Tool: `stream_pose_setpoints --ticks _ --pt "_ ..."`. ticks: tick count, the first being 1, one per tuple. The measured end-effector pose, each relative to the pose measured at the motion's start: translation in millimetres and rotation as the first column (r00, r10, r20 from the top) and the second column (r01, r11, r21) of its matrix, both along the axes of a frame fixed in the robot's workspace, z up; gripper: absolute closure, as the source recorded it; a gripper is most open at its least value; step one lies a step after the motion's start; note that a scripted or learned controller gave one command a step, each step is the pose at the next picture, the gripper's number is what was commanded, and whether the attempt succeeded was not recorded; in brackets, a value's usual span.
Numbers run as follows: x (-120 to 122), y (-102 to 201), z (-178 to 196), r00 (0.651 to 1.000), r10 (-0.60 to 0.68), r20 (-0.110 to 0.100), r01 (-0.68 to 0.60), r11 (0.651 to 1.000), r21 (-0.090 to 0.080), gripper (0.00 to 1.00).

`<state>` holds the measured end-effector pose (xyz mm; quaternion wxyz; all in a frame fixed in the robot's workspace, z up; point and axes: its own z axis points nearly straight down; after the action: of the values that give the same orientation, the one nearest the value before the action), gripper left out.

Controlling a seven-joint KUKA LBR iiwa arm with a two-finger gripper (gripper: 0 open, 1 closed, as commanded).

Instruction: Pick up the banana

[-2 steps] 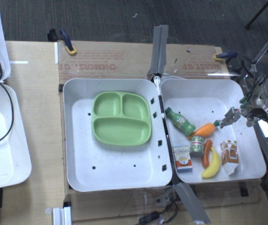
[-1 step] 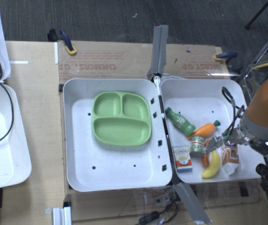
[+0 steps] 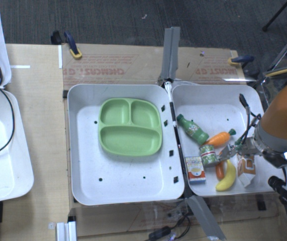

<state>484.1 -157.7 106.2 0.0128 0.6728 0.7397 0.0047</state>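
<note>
The yellow banana lies in the right bin, near its front edge, curving upward. My gripper hangs just above and behind the banana's upper tip, low over the bin's contents. A small orange piece lies against the banana's left side. Nothing shows as held.
Around the banana are a small can, a carrot, a green bottle, a juice carton and a white-orange packet. A green divided plate sits in the left bin. The arm's orange band looms at right.
</note>
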Motion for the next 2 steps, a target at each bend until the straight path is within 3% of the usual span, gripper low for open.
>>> stream_pose_setpoints --ticks 1,2 --pt "0 4 0 1.0 -0.012 0.004 0.012 1.0 -0.005 0.0" --pt "7 30 106 0.997 0.074 -0.026 -0.074 0.997 0.009 0.0"
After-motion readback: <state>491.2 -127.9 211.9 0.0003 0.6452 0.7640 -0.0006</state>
